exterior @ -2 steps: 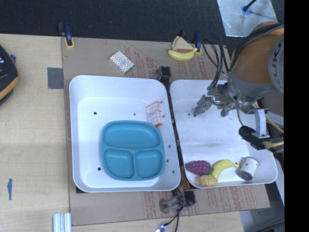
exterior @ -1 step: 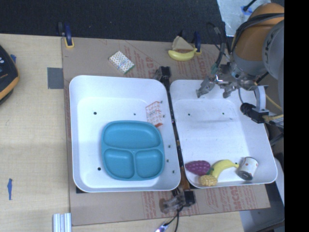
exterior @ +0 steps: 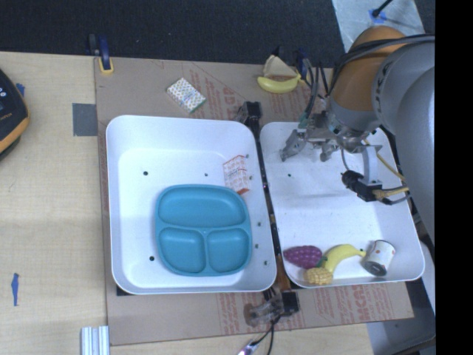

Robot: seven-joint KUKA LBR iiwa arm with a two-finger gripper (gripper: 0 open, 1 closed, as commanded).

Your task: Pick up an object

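My gripper [exterior: 307, 149] hangs over the far end of the right bin [exterior: 332, 198], its two fingers spread apart, so it stands open with nothing between them. At the bin's near edge, well away from the gripper, lie a purple bunch of grapes [exterior: 303, 256], a yellow toy banana [exterior: 342, 256], a small corn cob [exterior: 319, 276] and a silver can [exterior: 379, 258] on its side. In the left bin [exterior: 129, 161] sits a blue divided plate [exterior: 203, 228], with a red-and-white packet [exterior: 236, 173] against the right wall.
A second banana [exterior: 278, 83] and a patterned packet [exterior: 185, 94] lie on the cardboard behind the bins. A black cable with a plug [exterior: 362, 186] dangles from the wrist over the right bin. A yellow-black device [exterior: 9, 117] sits at the far left.
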